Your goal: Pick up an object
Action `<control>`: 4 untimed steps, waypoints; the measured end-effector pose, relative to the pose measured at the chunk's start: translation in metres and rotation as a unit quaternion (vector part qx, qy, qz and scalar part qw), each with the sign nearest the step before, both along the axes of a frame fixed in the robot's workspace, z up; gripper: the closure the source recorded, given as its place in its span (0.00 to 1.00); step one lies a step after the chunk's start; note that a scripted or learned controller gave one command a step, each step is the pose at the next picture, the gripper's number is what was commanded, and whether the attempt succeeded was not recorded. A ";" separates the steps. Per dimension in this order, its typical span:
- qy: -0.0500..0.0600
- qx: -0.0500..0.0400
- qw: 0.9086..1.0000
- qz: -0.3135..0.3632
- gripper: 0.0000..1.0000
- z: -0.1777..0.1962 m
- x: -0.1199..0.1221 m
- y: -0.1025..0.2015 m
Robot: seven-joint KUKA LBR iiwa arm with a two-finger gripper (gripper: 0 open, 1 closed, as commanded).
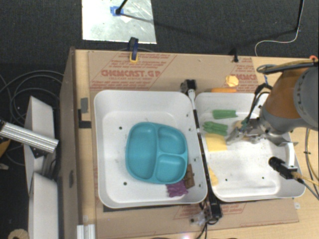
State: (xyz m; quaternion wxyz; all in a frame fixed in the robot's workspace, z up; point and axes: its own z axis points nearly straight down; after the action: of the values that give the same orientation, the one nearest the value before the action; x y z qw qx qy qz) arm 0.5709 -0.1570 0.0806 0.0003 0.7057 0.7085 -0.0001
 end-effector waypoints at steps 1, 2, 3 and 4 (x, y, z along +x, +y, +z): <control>0.002 -0.001 1.000 -0.005 0.00 0.003 -0.084 -0.054; -0.004 0.001 1.000 0.004 0.00 0.005 0.000 0.007; 0.003 0.001 1.000 -0.003 0.00 0.003 -0.088 -0.002; -0.005 0.000 1.000 0.003 0.00 0.018 -0.003 0.012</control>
State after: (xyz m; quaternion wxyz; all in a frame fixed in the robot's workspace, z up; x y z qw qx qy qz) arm 0.5676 -0.1446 0.0981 0.0039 0.7039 0.7103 0.0029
